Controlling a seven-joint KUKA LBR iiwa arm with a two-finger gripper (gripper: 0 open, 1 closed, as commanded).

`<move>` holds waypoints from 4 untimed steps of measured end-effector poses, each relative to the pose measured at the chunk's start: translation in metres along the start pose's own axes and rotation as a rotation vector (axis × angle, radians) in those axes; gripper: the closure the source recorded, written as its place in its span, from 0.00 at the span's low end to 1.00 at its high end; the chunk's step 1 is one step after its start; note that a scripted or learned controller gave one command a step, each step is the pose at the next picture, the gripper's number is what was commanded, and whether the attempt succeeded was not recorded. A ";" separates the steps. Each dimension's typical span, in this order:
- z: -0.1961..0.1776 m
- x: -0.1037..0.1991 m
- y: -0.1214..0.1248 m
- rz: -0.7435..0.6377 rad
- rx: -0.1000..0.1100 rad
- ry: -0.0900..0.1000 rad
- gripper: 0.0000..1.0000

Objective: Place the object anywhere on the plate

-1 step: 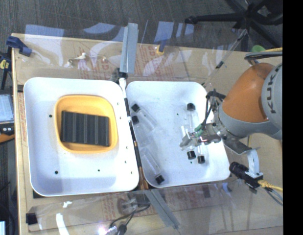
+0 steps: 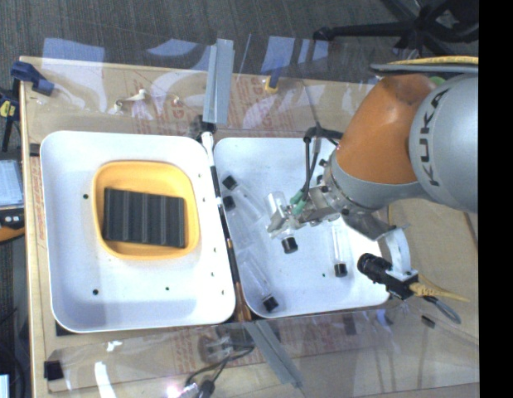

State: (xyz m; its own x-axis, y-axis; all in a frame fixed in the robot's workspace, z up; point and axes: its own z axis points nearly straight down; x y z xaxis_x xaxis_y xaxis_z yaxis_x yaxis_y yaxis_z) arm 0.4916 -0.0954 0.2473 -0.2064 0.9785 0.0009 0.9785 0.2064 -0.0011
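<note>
Camera view, read from the left, gives us first the left bin, where a yellow plate with a dark ribbed centre lies flat, a little to the far side of the middle. Next comes the right bin, just beside it. Small black pieces lie scattered over its floor: two near its left wall, one under the gripper, one further right, one at the near edge. Several clear tube-like things seem to lie there too, though they are too faint for us to be sure.

Over the middle of that bin we see the gripper, low, with a green part behind it. We cannot tell how it stands, nor whether it holds anything.

We take the object to be the small black piece just below the gripper, resting on the bin floor, well apart from the plate. We judge it light, stiff and liable to skid on the smooth white floor, so we would close squarely across its narrow sides.
</note>
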 end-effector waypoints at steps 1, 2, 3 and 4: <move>-0.063 0.030 0.076 -0.183 -0.001 -0.001 1.00; 0.046 0.037 0.094 -0.232 0.005 0.001 1.00; 0.046 0.037 0.094 -0.232 0.004 0.000 0.00; 0.056 0.059 0.108 -0.209 0.001 0.000 0.00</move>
State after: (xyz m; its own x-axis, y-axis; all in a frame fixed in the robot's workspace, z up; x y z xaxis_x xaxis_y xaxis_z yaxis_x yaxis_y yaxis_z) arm 0.5845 -0.0151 0.1916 -0.4047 0.9145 0.0010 0.9145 0.4047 -0.0024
